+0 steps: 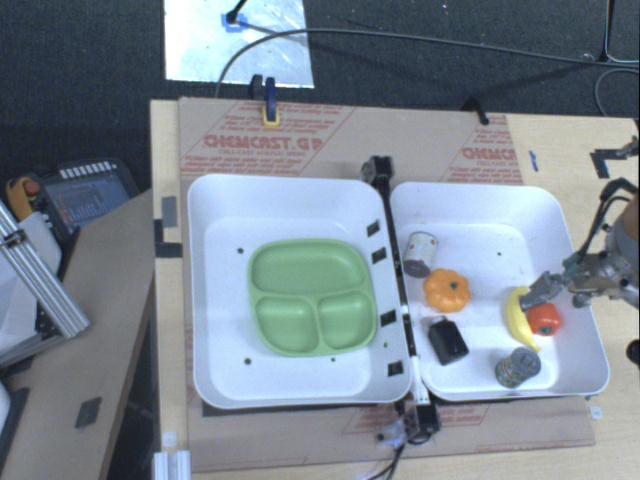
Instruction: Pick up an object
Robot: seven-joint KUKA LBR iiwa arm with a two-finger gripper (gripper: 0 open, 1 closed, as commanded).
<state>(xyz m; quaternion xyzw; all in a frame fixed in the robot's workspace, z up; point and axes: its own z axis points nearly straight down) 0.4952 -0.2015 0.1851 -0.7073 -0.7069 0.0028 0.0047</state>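
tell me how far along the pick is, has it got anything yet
Done: the gripper has reached into the right bin and sits low beside the red object and the banana. In hand: nothing visibly lifted; the pumpkin, black block, can and small cup all rest on the bin floor. Left: getting a hold on an object and raising it.

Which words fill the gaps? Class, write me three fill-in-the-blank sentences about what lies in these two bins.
1. The green divided plate lies in the ____ bin.
2. The little pumpkin is coloured ____.
3. The claw sits over the yellow banana and a small ____ object beside it.

Missing words: left; orange; red
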